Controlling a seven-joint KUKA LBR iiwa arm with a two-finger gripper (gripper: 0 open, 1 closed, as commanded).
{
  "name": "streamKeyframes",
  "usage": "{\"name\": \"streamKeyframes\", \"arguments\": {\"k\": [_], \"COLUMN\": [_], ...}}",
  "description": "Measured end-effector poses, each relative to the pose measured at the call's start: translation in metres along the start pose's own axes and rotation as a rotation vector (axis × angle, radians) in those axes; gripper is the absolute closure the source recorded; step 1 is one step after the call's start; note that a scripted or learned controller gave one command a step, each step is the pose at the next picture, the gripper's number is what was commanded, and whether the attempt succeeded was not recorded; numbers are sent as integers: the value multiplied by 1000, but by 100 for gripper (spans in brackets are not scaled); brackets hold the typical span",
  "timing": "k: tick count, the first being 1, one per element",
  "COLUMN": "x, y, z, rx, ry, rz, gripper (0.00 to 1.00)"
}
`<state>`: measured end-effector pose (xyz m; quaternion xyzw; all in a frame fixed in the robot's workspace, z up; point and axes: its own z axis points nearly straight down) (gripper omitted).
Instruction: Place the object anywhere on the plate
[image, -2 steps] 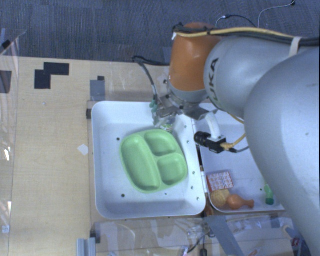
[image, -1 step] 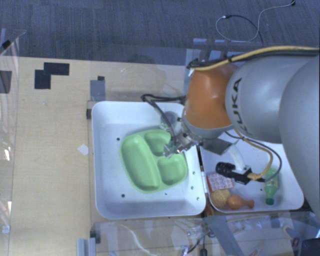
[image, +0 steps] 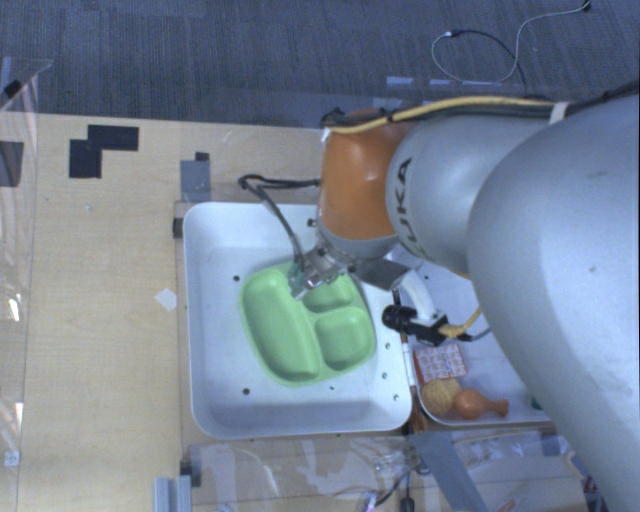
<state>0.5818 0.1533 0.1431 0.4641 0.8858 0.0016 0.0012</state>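
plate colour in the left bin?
Light green, a divided plate with compartments, seen in the camera view.

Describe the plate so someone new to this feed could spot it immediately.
Find the left white bin, the one under the arm's orange band. The plate lies in its middle, below the gripper. It is the scene's one pale green item, divided into three compartments: one long, two small.

Light wooden bench (image: 100, 330), two white bins side by side, left bin (image: 215, 300), right bin (image: 450, 415)
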Motion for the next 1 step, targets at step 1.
{"name": "streamKeyframes", "arguments": {"k": [1], "x": [-26], "y": [-63], "z": [-43], "rx": [-2], "ry": [-2], "rz": [-60], "gripper": [100]}}
